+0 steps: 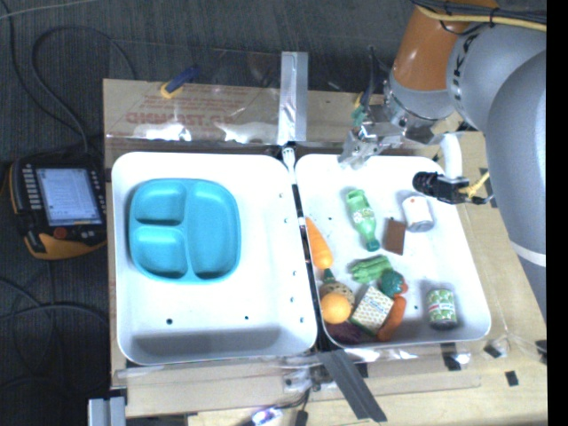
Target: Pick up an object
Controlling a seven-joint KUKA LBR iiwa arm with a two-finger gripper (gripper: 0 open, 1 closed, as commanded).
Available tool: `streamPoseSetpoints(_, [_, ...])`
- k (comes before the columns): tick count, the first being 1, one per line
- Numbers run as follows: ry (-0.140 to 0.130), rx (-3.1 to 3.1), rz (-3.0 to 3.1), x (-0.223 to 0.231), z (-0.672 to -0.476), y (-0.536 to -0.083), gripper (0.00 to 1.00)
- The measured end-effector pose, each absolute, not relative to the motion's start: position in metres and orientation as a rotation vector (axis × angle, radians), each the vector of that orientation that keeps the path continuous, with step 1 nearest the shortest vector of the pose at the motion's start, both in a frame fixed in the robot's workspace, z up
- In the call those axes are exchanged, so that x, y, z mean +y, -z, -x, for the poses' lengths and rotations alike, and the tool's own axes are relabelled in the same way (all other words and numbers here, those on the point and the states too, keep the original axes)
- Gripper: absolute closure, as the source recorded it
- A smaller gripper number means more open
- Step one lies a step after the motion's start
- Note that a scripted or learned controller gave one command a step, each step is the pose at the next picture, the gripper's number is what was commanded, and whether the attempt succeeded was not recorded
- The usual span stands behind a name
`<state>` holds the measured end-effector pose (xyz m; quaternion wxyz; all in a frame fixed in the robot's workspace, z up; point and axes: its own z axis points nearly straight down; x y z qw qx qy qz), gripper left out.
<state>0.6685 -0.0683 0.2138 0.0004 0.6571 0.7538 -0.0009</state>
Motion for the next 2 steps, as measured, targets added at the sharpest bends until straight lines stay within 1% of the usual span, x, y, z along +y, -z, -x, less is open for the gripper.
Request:
streamPoseSetpoints(1, [0.005, 2.367, -2.065, -0.069, -0.668, -0.214, 0.00])
streamPoseSetpoints(2, [0.001, 2.537, -1.852, -0.140, -0.656, -0.093, 0.00])
